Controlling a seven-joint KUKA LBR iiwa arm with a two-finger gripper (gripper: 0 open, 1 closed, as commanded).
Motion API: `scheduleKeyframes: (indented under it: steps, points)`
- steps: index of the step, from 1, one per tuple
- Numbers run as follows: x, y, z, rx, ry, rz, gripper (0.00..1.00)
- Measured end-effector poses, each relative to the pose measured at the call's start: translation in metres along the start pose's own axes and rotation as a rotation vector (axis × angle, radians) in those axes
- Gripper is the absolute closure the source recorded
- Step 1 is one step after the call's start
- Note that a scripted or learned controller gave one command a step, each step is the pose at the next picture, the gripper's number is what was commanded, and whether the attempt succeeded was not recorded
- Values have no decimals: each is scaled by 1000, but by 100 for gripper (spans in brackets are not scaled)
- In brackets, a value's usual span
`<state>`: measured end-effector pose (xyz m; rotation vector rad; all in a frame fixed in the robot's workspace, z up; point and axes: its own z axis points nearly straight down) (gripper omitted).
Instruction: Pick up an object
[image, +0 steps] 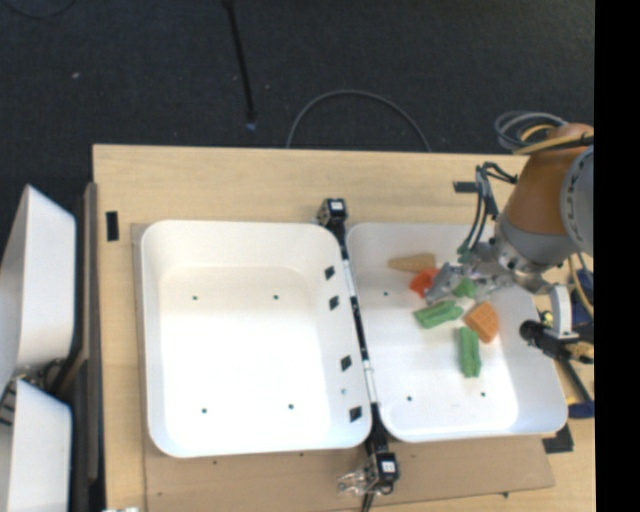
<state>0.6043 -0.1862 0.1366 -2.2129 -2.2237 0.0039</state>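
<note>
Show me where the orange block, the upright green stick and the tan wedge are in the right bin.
orange block (482, 321), camera view, middle of its top face.
upright green stick (468, 353), camera view, midway along its length.
tan wedge (411, 263), camera view, centre of its flat side.

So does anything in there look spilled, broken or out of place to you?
Nothing stands out. The small pieces, two green blocks, an orange block, a red piece and a tan wedge, lie loose in the right bin, clustered by the end effector. None has spilled out.
</note>
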Motion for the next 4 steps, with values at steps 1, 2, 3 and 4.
scheduleKeyframes:
  steps: [1,2,3,4]
  points:
    - [35,44,37,-8,-2,-1,0]
    - [32,44,23,-10,-3,0,100]
    - [115,-18,-71,-12,2,-4,100]
    - [200,-28,-71,-5,1,-5,100]
